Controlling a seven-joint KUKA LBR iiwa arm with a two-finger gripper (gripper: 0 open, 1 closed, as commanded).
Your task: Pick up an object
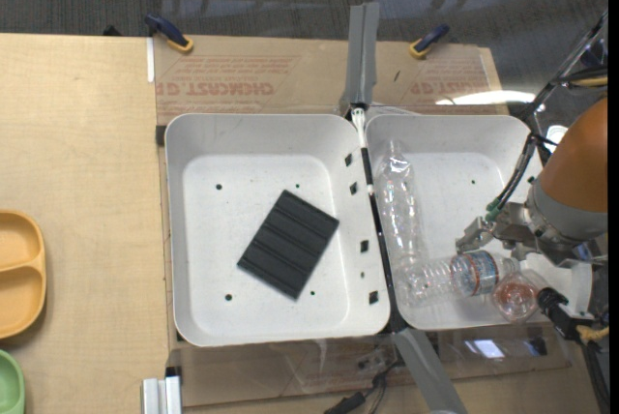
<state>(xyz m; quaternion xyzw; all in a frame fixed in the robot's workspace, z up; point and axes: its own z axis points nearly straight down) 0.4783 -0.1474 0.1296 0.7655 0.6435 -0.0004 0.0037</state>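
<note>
jaws (503, 243): opening cannot be told | over right bin (435, 133) | beside bottle (464, 275)

Even, bright overhead light fills the scene, whitening the two bins (184, 209) almost to glare, with a hot streak on the cardboard (484, 98) behind the right bin, soft faint shadows under the black pad (288, 244), and slight overall softness.
</note>
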